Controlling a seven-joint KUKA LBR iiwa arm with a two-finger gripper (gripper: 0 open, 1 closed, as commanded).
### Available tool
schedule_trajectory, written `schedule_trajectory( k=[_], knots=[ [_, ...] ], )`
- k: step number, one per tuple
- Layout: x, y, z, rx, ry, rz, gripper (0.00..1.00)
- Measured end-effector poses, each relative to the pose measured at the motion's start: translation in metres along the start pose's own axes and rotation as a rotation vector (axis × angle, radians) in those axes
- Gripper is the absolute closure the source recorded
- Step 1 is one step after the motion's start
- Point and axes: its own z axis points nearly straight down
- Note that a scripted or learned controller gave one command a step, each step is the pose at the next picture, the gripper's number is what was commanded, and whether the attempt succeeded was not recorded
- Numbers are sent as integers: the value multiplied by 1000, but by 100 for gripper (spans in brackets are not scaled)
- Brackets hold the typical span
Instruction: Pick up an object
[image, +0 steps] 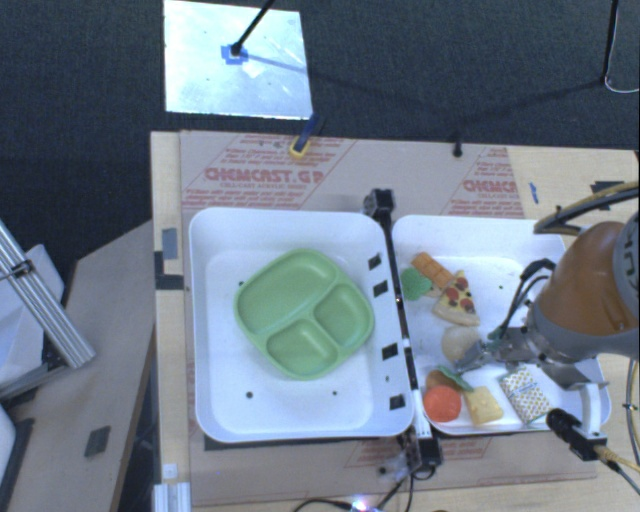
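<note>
The desk, a brown board with red lettering, filled the middle of the frame and carried two white bins side by side. The left bin held a green divided plate, tilted in the bin's centre. The right bin held a cluster of toy food at the lower right of the frame. The arm, grey with an orange band, came in from the right edge and reached down into that bin.

The tool sat low among the food, pointing toward the left of the frame. Whether it was released or clenched could not be told.

Just to its left, touching or nearly so, lay a pale round piece, likely the thing to be picked. Above that lay a pizza slice, its long axis slanting toward the upper left, beside a green piece. Below the tool lay a patterned packet, a yellow block and a red tomato.
</note>
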Motion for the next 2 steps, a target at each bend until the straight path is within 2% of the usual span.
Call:
schedule_trajectory(
  k=[1, 2],
  knots=[
    [0, 1, -10, -2, -1, 0, 100],
    [5, -1, -70, -1, -1, -3, 100]
  ],
)
